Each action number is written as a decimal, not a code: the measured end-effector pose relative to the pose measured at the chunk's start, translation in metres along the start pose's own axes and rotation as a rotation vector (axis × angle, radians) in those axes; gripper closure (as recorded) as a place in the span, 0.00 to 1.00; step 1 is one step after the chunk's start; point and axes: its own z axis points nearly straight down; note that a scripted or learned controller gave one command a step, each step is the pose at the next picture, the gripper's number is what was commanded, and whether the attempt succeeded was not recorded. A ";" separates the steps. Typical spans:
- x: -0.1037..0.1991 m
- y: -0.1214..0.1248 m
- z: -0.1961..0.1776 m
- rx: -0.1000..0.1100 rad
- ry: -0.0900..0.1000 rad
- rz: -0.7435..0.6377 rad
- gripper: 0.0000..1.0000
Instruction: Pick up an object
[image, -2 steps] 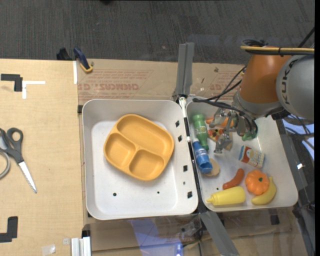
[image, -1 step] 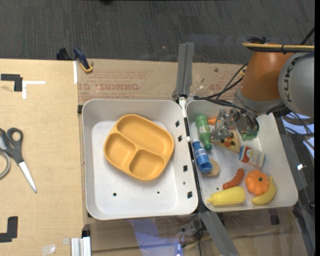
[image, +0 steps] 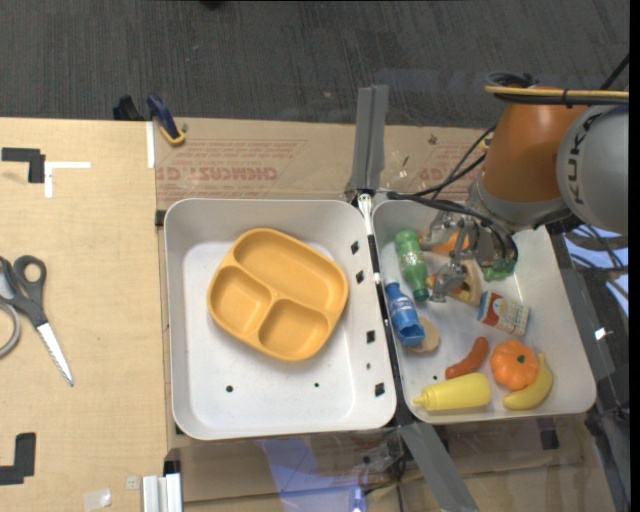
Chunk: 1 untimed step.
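Fingers (image: 452, 272) state unclear, metallic; glossy green bottle (image: 409, 258) just left, round orange pumpkin (image: 514, 365) below-right.

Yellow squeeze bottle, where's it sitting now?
The yellow plastic squeeze bottle lies on its side at the right bin's front edge, below the red sausage, beside the yellow banana.

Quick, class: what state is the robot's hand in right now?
Hand: low in the right bin, among the toys; open or closed cannot be told.
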 end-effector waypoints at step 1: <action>0.066 -0.013 0.010 -0.001 0.006 0.101 0.00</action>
